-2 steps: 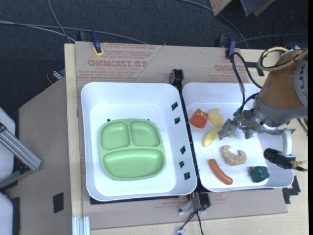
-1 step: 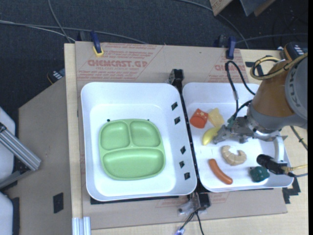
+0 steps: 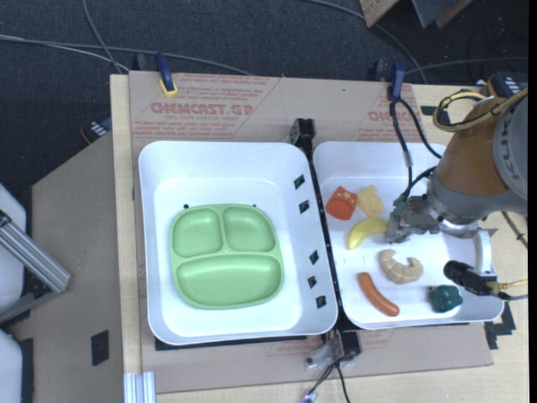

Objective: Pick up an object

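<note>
Gripper (image 3: 401,225) low in the right bin (image 3: 382,159), fingers' state cannot be told from this slanted view.

The yellow banana (image 3: 364,232) lies just left of the gripper, close to touching; curved, smooth, plastic-looking, its tip pointing near-left. A tan croissant-shaped piece (image 3: 401,266) sits just nearer than the gripper, lumpy and crescent. Far-left of the banana: a red-orange blocky piece (image 3: 341,203) beside a pale yellow chunk (image 3: 370,201). An orange-red sausage (image 3: 378,294), glossy and rod-shaped, lies at the near side; a dark green knobbly item (image 3: 444,298) in the near-right corner. The left bin (image 3: 159,225) carries a light green three-compartment tray (image 3: 226,253), matte, rounded corners.
</note>
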`<state>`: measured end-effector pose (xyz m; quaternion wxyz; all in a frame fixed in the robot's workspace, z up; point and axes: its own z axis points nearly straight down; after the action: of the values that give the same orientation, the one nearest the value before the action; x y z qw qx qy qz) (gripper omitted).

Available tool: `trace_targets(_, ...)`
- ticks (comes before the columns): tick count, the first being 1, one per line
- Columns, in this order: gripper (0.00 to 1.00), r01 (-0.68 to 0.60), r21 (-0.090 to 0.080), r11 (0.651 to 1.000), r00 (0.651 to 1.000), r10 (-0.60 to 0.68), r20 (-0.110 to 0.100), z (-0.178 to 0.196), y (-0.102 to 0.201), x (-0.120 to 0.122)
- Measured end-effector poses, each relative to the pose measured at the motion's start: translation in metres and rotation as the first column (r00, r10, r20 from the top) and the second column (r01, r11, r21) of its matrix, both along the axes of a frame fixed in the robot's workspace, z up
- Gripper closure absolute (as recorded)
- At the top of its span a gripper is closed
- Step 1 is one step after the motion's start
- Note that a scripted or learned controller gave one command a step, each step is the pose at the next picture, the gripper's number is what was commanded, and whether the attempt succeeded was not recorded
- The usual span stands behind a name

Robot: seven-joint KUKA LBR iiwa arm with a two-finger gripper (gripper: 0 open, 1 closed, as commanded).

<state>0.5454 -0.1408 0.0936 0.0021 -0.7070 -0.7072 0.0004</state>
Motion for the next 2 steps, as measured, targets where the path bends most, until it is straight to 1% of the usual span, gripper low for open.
trace_targets(1,1.00,0.000,-0.004,1.000,1.000,0.000,0.008,0.062,-0.002,-0.002)
trace_targets(2,1.00,-0.001,-0.004,1.000,1.000,0.001,0.008,0.115,-0.003,-0.001)
